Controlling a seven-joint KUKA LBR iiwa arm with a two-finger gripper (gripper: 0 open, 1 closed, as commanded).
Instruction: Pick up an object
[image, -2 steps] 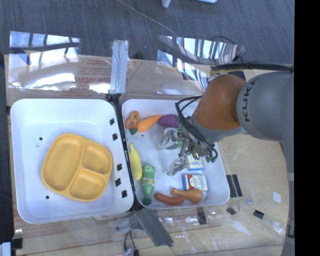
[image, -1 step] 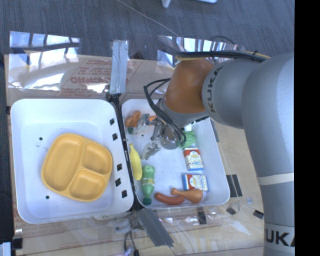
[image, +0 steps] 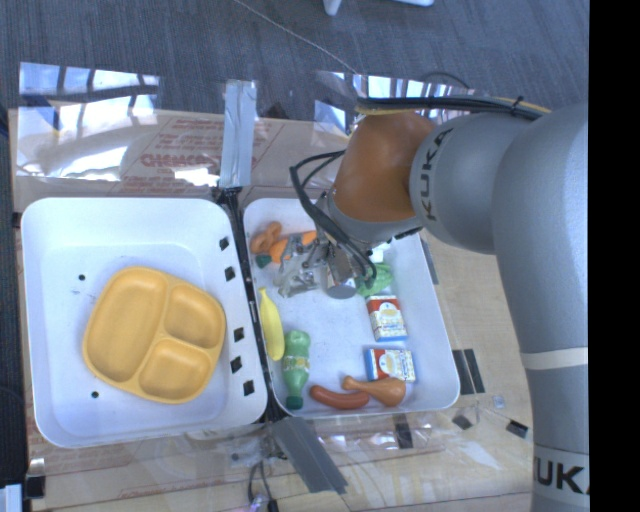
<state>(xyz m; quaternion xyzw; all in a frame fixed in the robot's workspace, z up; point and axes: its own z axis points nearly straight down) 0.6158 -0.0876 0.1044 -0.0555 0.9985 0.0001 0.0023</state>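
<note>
**Hand low in the right bin, grip unclear**

From the overhead camera you see a pale wooden bench (image: 470, 300) carrying two shallow white bins, with dark grey carpet (image: 150, 40) beyond its far edge. A flattened cardboard sheet (image: 180, 150) lies behind the bins, with a strip of grey tape (image: 238, 130) across it.

The left bin (image: 50, 250) holds a yellow divided tray (image: 153, 333). The right bin (image: 430, 340) holds the toy food: a banana (image: 271, 325) by the left wall, a green bottle (image: 295, 362) just beside it, a sausage (image: 340, 398) and a drumstick (image: 380, 388) near the front, and two small cartons (image: 386, 318) (image: 390, 363).

The hand (image: 318, 268) sits low at the back of the right bin, next to orange carrot-like pieces (image: 268, 240). The wrist covers it from above, so you cannot tell how it stands or what, if anything, it grips. A green item (image: 378, 278) is half hidden beside it.
</note>
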